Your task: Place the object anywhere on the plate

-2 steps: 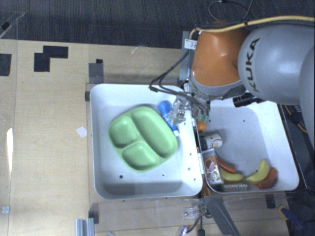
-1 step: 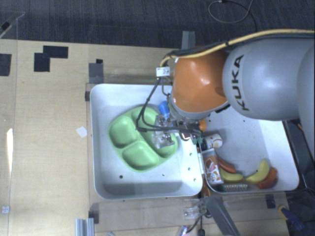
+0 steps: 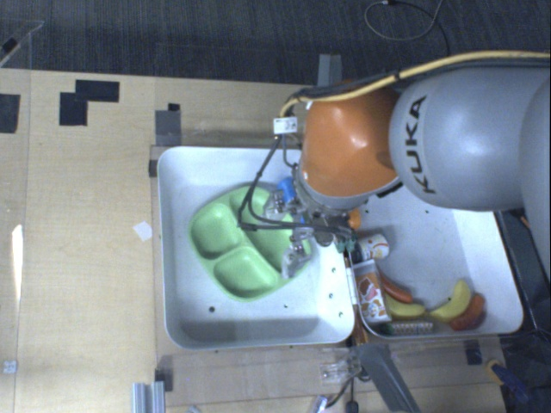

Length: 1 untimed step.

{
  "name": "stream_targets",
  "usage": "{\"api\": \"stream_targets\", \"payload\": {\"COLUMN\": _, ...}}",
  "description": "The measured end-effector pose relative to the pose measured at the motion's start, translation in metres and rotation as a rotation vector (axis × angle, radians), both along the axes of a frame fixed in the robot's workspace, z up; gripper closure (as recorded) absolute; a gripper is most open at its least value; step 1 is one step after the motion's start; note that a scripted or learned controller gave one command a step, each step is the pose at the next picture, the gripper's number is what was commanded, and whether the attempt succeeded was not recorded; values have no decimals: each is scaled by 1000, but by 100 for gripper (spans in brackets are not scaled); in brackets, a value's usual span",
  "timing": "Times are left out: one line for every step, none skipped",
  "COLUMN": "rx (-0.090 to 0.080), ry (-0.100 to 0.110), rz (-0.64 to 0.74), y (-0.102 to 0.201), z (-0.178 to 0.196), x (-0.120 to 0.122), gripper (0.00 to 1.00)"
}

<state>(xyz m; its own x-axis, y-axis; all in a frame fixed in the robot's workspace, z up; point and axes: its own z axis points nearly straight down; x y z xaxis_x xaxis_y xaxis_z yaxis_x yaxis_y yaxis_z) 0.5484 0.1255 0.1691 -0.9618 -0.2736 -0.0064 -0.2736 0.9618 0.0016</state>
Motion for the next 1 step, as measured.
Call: {"api": "stream_targets", "payload": {"rx": 5, "ry": -20, "rz": 88, "y": 38, "z": -67, "x": -13, "gripper": 0}}
